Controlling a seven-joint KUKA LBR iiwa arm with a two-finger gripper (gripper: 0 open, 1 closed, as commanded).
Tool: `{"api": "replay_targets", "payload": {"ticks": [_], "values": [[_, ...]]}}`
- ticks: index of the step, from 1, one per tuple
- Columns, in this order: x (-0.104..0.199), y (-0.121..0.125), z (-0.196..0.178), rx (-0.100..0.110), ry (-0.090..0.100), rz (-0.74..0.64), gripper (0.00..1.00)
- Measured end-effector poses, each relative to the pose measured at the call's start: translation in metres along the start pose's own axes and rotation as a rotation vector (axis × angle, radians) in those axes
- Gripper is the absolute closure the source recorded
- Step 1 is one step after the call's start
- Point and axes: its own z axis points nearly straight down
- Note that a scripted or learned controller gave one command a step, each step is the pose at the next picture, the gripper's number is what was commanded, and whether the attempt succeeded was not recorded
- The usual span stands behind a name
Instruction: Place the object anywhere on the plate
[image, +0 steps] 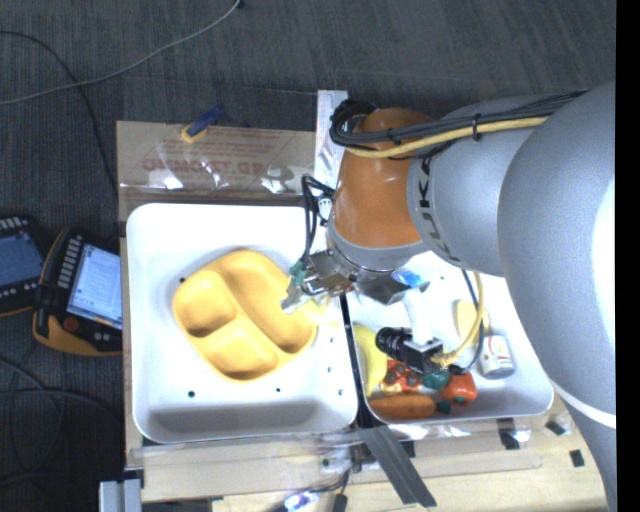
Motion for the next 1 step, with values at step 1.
{"api": "replay_targets", "payload": {"ticks": [1], "values": [[0.0374,-0.0212,-0.0136,0.000,0.001,-0.180,1.00]]}}
